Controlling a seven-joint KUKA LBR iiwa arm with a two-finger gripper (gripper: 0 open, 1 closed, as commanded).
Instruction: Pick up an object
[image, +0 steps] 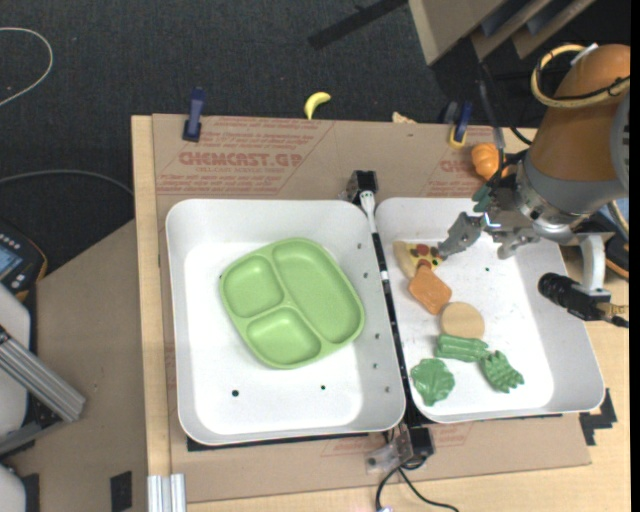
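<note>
**A:** Where does the gripper (478, 232) sit right now?

**B:** Over the upper part of the right bin (560, 385), just right of the pizza slice (412, 256). The jaws stand spread, with nothing between them.

**A:** And what is there to pick?

**B:** All of it lies in the right bin: the pizza slice near the bin's left wall, an orange block (430, 291) just below it, a tan round piece (462, 321) touching that block, then a green bean pod (462, 348) and two leafy green pieces (432, 380) (502, 372) lower down. The left bin (200, 400) bears a green divided plate (290, 301).

**A:** What could spoil the grasp?

**B:** The pizza slice lies flat and close to the wall, so I judge one finger may land on the wall or slide over the thin edge and close on air. The orange block and tan piece touch, so a descent between them might push both aside. I cannot quite tell how high the fingertips hang above the floor from this slant, so misjudged depth is a risk too.
</note>
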